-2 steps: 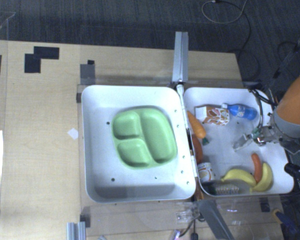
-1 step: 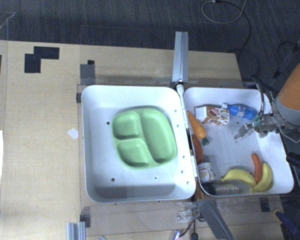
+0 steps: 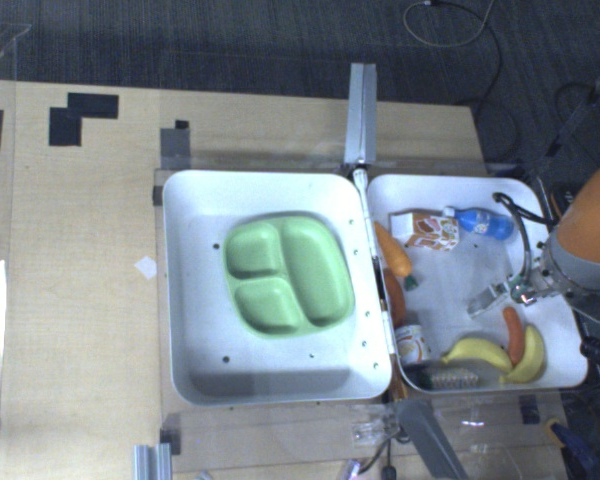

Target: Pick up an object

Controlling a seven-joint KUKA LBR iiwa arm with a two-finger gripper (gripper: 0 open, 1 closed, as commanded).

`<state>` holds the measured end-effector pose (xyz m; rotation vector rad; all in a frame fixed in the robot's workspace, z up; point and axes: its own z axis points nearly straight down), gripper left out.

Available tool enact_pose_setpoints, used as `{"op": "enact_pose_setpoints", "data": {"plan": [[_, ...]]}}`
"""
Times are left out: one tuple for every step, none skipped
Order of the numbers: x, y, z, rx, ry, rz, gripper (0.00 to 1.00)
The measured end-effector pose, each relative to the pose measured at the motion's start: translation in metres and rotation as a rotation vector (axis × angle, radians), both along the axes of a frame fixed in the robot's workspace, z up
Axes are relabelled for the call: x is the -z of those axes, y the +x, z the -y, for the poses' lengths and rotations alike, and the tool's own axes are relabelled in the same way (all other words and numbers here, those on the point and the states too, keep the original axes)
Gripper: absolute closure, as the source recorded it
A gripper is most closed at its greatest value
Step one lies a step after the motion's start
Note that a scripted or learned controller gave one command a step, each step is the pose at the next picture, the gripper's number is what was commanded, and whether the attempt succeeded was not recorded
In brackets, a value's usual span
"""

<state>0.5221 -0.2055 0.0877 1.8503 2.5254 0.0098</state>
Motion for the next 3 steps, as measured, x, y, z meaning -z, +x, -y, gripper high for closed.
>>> {"op": "enact_pose_setpoints", "data": {"plan": [[-0.010,0.003,-0.001,-0.002,0.001,0.003,1.00],[-0.158,-0.033,0.001,0.244,0.001,-0.009,1.00],[-0.143,-0.034,0.000,0.527,0.004,-0.013,1.00]]}}
